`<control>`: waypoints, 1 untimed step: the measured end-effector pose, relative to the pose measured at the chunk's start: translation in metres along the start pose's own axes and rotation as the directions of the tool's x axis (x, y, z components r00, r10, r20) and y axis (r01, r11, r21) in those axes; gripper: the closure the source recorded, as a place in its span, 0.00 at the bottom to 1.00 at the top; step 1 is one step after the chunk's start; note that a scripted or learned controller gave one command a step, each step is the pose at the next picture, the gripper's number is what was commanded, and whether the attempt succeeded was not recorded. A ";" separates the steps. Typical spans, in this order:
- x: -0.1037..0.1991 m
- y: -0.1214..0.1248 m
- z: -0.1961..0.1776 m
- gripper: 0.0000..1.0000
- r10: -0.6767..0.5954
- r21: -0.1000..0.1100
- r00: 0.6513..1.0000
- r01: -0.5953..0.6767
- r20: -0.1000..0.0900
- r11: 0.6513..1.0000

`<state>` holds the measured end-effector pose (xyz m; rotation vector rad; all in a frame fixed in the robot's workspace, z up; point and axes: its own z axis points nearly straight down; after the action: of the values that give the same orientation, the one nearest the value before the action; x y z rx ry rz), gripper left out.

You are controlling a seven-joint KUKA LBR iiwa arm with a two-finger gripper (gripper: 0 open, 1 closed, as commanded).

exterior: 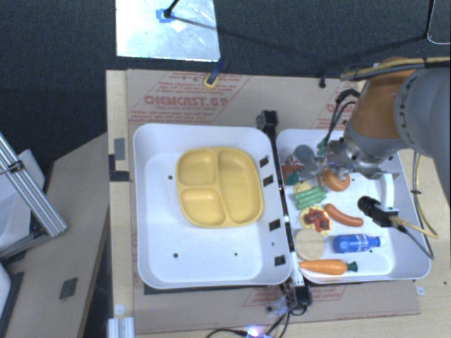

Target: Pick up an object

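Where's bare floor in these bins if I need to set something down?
The left bin has open floor all around the yellow divided plate, widest along its front edge. In the right bin, a small bare patch lies at the front right, beyond the blue bottle. Its left side is crowded with toy food, from the carrot up to the pincer.

Even, fairly bright overhead light washes the two white bins (pixel 211 273) almost to glare, with soft shadows under their rims. The foil sheet (pixel 168 20) glints. The dark backdrop stays dim. Focus is slightly soft, perhaps blurring small details.
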<state>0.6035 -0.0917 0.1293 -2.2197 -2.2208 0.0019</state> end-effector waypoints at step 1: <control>-0.001 0.004 0.019 0.00 0.001 -0.015 1.000 -0.001 0.004 1.000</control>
<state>0.6074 -0.0930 0.1098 -2.2297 -2.2296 -0.0112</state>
